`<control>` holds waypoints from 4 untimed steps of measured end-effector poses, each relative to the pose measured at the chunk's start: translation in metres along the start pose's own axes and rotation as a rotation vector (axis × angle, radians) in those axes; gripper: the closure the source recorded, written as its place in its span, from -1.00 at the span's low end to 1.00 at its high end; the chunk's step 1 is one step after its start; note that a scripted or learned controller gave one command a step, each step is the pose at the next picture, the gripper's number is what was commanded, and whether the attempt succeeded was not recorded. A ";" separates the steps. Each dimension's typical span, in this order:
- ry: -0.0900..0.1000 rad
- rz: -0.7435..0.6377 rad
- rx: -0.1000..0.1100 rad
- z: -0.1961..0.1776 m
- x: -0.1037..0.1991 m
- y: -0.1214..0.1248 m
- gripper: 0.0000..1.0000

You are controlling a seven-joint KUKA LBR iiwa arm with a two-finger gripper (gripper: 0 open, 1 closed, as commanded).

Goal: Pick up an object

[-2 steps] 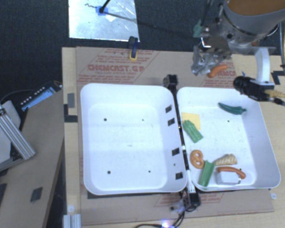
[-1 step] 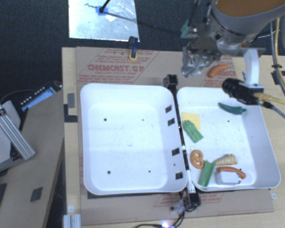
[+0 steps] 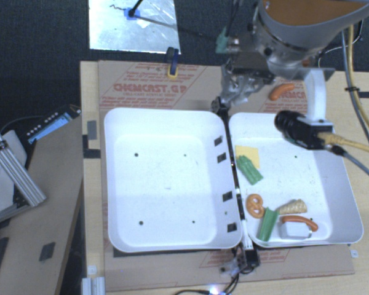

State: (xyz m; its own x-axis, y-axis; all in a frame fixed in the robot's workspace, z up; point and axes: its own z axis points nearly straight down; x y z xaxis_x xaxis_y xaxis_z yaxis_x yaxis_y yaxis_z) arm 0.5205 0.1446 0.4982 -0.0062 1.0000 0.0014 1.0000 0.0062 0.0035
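The gripper (image 3: 234,94) hangs over the far end of the seam between the two bins, above the rear rim. Its fingers are blurred against the dark clips behind them; how far apart they stand, and whether anything sits between them, cannot be told.

Procedure for the step in hand, as a judgement: select one target, centre the fingers over it, align them across its narrow axis, and descend vertically. Prefer a piece that lies apart from its neighbours, so that the fingers do not strike a second item or the bin wall.

All candidates lie nearer the camera than the fingers, in the right bin (image 3: 347,192). Closest are a yellow block (image 3: 247,155) and a green piece (image 3: 250,170), touching each other just beside the seam. Farther on lies a pretzel (image 3: 255,204), then a green stick (image 3: 267,224) close to the front wall. Beside the stick, a pale horn-shaped piece (image 3: 293,207), a white object (image 3: 291,229) and an orange sausage (image 3: 303,222) cluster together; this group is the harder pick. The pretzel offers more clearance.

The left bin (image 3: 166,177) shows bare white floor. Beyond the fingers' right side, a second orange sausage (image 3: 281,91) rests on the surface (image 3: 350,112) outside the bins.
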 end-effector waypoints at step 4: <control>0.001 0.001 0.002 -0.037 0.085 -0.033 1.00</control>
State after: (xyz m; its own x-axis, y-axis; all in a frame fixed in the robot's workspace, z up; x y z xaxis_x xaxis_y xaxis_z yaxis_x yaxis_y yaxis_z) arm 0.4864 0.2290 0.5351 -0.0052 1.0000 0.0020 1.0000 0.0052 0.0020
